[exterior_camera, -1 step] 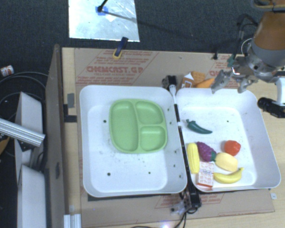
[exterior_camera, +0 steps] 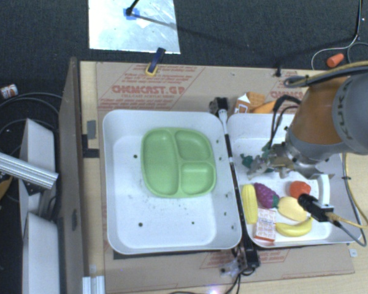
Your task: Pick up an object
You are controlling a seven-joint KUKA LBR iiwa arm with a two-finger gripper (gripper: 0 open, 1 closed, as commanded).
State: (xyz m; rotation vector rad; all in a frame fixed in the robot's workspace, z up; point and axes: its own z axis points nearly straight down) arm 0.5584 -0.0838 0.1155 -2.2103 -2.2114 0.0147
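Two shallow white bins sit side by side on the worktop [exterior_camera: 172, 81], which is lined with printed cardboard. The left bin [exterior_camera: 119, 164] holds a pale green divided plate [exterior_camera: 176, 163] with three compartments, lying flat near the bin's middle. The right bin [exterior_camera: 248, 130] holds a cluster of toy food along its near side: a corn cob [exterior_camera: 249, 203] lying lengthwise just beside the divider between the bins, a purple bunch of grapes [exterior_camera: 267, 194] touching it, a small red-and-white packet [exterior_camera: 265, 225] below them, a yellow lemon [exterior_camera: 292, 209], a banana [exterior_camera: 294, 228] along the near rim, and a red tomato [exterior_camera: 299, 188] partly hidden by a black piece of the arm's fittings. At the far rim an orange object [exterior_camera: 264, 107] lies half under the arm. The grey arm with its orange band [exterior_camera: 316, 112] reaches in from the right, and the end effector [exterior_camera: 262, 162] hangs low over the middle of the right bin, just beyond the grapes, beside a small dark green object [exterior_camera: 248, 160]. Whether it is open or closed cannot be told, nor whether it touches anything.
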